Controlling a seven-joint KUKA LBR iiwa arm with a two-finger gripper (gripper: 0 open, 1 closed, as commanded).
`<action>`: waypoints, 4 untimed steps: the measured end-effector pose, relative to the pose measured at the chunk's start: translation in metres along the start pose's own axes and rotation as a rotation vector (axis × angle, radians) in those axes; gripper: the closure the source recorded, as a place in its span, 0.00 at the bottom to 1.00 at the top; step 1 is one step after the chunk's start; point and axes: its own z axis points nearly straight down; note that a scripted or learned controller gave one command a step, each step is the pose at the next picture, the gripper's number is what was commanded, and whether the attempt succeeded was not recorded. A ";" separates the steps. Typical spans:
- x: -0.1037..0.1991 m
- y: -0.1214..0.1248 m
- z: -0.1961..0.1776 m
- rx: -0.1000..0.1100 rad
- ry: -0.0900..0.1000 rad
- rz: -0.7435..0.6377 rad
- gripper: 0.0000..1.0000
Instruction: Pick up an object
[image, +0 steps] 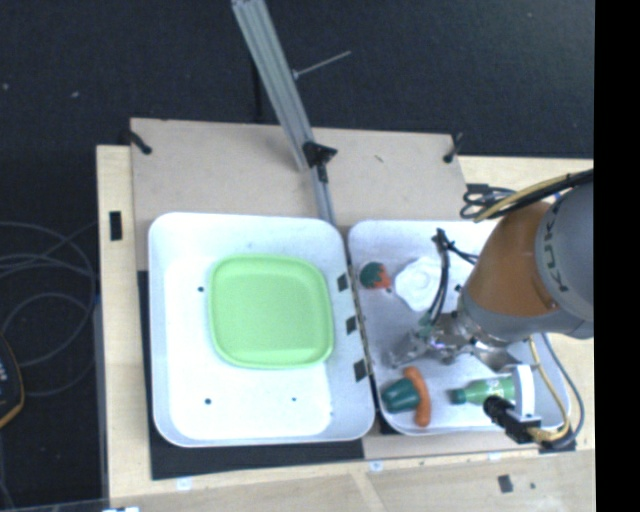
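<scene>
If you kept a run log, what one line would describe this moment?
arm: over right bin | gripper: low inside bin, grip unclear | nearby: green cup, orange sausage, green bottle | left bin: green plate

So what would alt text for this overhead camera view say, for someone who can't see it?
A grey and orange arm reaches from the right into the right bin, its pincer low among small items: a green bottle, a green cup, a white lump. The left bin holds a green plate.

A pale wooden counter (115, 300) stands on dark floor (60, 80); black cables (40, 290) trail at left.
</scene>
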 end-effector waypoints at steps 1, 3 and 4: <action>0.000 0.002 -0.013 -0.007 0.000 0.000 1.00; -0.001 0.000 -0.106 -0.008 -0.001 -0.002 1.00; 0.051 0.021 -0.102 -0.005 0.001 -0.006 1.00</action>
